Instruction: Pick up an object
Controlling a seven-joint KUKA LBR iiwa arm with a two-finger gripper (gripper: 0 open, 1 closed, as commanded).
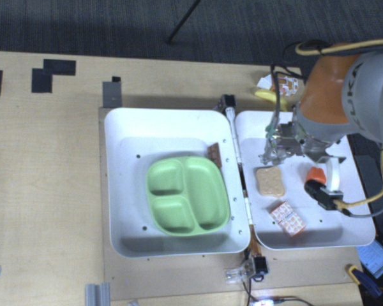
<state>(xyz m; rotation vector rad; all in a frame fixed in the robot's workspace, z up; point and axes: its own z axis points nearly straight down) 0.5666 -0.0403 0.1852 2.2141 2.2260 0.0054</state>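
The gripper (271,153) hung low in the right bin (354,238), and the thing nearest it was a tan, bread-like square (270,182) lying flat on the bin floor just below and in front of the claw's tip, toward the near edge of the bench. That piece was close to square, so it showed no real long axis; any approach angle looked about equal. Whether the claw was open or closed could not be told, since its tip was a tangle of metal and cable from this height, and nothing could be seen held in it. Farther out along the same line lay a small red-and-white checked packet (287,218), turned on a slant, well apart from the claw. Off to the claw's far side, beyond the wrist, sat an orange and white object (318,173). The left bin (124,132) held a green divided tray (187,194), well away across the rims. The packet's printing was too small to read, and no brand could be made out anywhere.
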